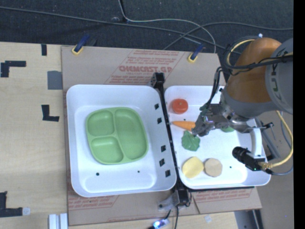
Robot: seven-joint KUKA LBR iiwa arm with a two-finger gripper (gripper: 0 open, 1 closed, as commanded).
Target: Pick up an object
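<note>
Gripper (202, 126) low in right bin (238, 175), touching carrot (183, 125)

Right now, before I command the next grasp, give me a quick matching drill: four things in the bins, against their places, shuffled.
Things:
1. tray
2. tomato
3. carrot
4. lemon

Places:
A. right bin, near edge, beside the potato
B. left bin
C. right bin, far corner by the divider
D. right bin, just left of the gripper, above the broccoli

Pairs: 1-B, 2-C, 3-D, 4-A
</note>
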